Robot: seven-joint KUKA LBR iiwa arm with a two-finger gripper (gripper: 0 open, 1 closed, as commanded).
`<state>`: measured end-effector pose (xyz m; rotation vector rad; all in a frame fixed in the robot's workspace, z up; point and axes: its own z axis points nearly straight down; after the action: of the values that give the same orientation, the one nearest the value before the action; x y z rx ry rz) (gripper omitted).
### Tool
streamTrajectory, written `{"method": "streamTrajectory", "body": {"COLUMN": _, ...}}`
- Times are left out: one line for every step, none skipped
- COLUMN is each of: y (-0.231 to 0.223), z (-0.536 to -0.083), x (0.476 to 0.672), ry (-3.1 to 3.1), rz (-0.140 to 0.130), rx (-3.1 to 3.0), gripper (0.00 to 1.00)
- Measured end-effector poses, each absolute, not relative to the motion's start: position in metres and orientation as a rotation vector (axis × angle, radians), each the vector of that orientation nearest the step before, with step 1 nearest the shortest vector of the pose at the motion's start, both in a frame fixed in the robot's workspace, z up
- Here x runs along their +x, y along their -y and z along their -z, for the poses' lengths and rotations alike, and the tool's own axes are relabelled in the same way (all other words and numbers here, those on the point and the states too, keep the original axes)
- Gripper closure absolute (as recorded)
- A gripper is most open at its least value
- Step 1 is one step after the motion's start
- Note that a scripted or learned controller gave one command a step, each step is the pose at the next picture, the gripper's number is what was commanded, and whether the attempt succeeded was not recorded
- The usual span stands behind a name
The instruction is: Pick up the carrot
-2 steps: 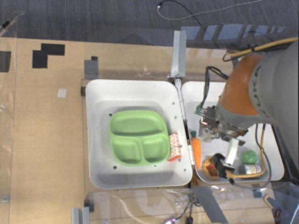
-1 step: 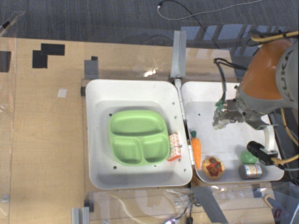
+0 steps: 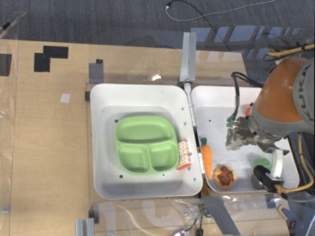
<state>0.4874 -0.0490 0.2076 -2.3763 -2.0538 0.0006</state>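
Note:
The orange carrot (image 3: 206, 160) with a green stub at its top lies along the left wall of the right bin (image 3: 216, 107), pointing toward the front. My gripper (image 3: 236, 136) hangs over the middle of the right bin, a little to the right of the carrot and apart from it. Nothing shows between it and the carrot.
A round red and yellow fruit-like thing (image 3: 225, 176) sits in the right bin's front, beside the carrot's tip. A green thing (image 3: 264, 162) peeks out under the arm. The left bin (image 3: 103, 132) holds a green divided plate (image 3: 146, 144) and a small red and white item (image 3: 184, 155).

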Motion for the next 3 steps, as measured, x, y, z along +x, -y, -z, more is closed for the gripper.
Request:
{"method": "streamTrajectory", "body": {"y": 0.100, "z": -0.154, "x": 0.487, "ry": 2.084, "rz": -0.001, "rx": -2.350, "gripper": 1.00}}
{"method": "streamTrajectory", "body": {"y": 0.095, "z": -0.090, "x": 0.490, "ry": 1.854, "rz": 0.013, "rx": -2.541, "gripper": 1.00}}
{"method": "streamTrajectory", "body": {"y": 0.052, "z": -0.183, "x": 0.488, "ry": 1.329, "rz": 0.000, "rx": -2.847, "gripper": 1.00}}
